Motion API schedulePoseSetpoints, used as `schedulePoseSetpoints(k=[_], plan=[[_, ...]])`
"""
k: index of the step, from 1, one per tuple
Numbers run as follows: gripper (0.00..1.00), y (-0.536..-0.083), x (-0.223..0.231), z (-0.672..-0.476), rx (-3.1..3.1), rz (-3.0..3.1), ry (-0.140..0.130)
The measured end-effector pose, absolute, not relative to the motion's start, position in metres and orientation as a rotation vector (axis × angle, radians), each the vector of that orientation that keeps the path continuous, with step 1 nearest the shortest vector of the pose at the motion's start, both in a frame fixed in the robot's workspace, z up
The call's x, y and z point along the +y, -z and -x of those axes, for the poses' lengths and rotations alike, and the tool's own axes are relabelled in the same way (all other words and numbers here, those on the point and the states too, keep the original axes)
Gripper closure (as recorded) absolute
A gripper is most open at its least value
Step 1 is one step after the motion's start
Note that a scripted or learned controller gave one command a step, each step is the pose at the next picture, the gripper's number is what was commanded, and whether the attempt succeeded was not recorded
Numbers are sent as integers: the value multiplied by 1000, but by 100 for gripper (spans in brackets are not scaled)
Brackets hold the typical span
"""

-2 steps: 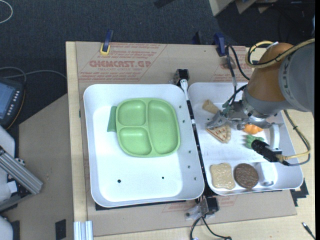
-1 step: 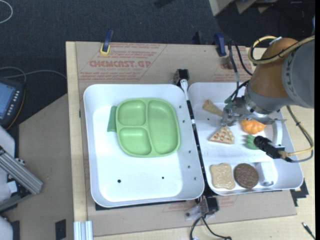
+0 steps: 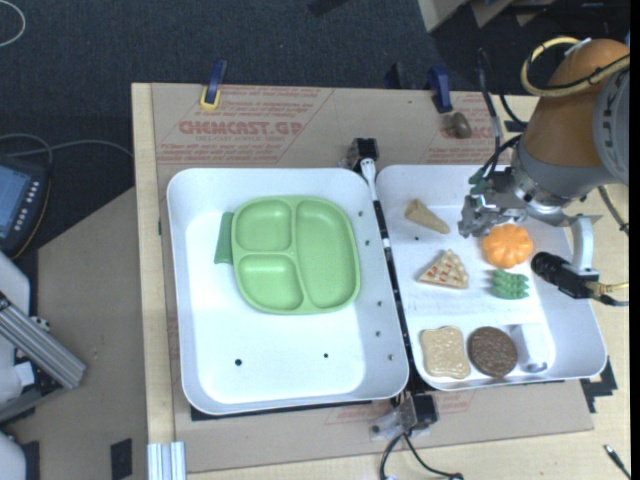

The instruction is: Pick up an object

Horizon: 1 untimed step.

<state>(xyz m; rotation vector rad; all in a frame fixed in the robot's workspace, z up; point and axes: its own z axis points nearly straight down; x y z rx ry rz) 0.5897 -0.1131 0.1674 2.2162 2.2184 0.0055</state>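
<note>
Tool [image 3: 478, 213] low in right bin [image 3: 570, 353], just left of the orange pumpkin [image 3: 508, 246], beside the cheese wedge [image 3: 427, 217]; cannot tell its opening or any hold. Pizza slice [image 3: 445, 270] lies nearby; green tray [image 3: 296, 253] in left bin [image 3: 200, 348].

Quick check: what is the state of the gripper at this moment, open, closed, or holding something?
Gripper: cannot be told. It sits low in the right bin, just left of the orange pumpkin.
</note>
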Motion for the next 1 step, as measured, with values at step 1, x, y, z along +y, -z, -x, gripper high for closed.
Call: schedulePoseSetpoints(k=[1], plan=[[100, -220, -113, -591, 2220, -2216, -5]])
